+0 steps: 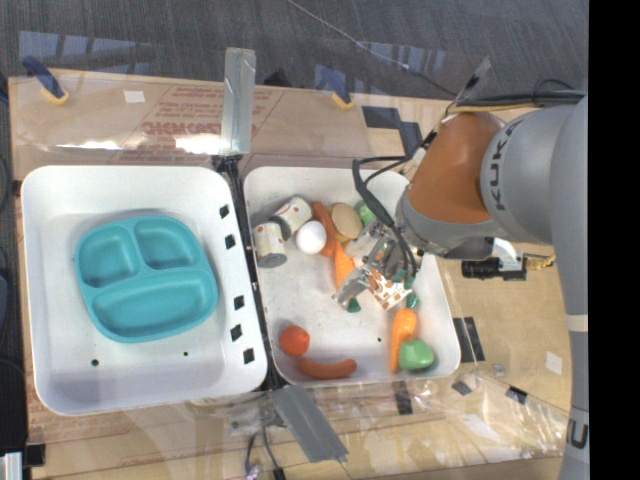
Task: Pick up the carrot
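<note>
- My bench [120, 118] is covered in taped cardboard and carries two white bins.
- The left bin [50, 298] holds a teal divided plate [145, 273].
- In the right bin [300, 298] I see a tomato [294, 340], a sausage [325, 368], a white egg [311, 236], and the carrot [402, 334] near the right wall, beside a green pepper [417, 354].
- The gripper [372, 268] hangs above the bin's middle, just up-left of the carrot; whether it is released or clenched, I cannot tell.

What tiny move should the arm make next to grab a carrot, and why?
Probably a short shift toward the bin's near-right corner, then down. The gripper hovers among clutter in the right bin, between two carrots: one beside a white egg, another lying more apart by a green pepper, so likely easier to grasp.
</note>
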`<state>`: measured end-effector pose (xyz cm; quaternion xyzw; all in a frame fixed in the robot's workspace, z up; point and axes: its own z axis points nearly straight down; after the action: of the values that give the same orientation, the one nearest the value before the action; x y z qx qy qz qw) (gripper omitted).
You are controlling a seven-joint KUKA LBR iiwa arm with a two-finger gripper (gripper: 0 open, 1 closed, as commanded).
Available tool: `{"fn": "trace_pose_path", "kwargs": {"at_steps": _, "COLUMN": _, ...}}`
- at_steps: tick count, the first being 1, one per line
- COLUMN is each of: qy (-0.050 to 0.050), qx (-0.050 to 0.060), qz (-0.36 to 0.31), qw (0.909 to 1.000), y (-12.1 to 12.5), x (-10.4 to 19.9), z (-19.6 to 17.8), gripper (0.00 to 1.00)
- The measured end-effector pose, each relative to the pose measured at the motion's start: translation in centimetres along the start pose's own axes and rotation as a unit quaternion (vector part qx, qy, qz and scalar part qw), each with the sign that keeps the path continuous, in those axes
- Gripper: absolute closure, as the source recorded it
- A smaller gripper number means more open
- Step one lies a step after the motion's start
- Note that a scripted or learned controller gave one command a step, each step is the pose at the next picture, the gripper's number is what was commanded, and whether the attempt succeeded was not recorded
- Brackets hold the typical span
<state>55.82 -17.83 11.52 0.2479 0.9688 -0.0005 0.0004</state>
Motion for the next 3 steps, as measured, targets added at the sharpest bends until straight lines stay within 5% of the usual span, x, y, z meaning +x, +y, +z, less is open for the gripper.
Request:
{"fn": "trace_pose_path", "kwargs": {"at_steps": 1, "qy": -0.001, "qx": -0.001, "qz": 0.015, "qw": 0.9999, "y": 3.4, "x": 2.9, "z": 2.3, "gripper": 0.0}}
{"fn": "trace_pose_path", "kwargs": {"at_steps": 2, "qy": -0.001, "qx": -0.001, "qz": 0.011, "qw": 0.9999, "y": 3.4, "x": 2.8, "z": 1.3, "gripper": 1.0}}
{"fn": "trace_pose_path", "kwargs": {"at_steps": 3, "qy": -0.003, "qx": -0.001, "qz": 0.05, "qw": 0.9988, "y": 3.5, "x": 1.1, "z": -6.1, "gripper": 1.0}}
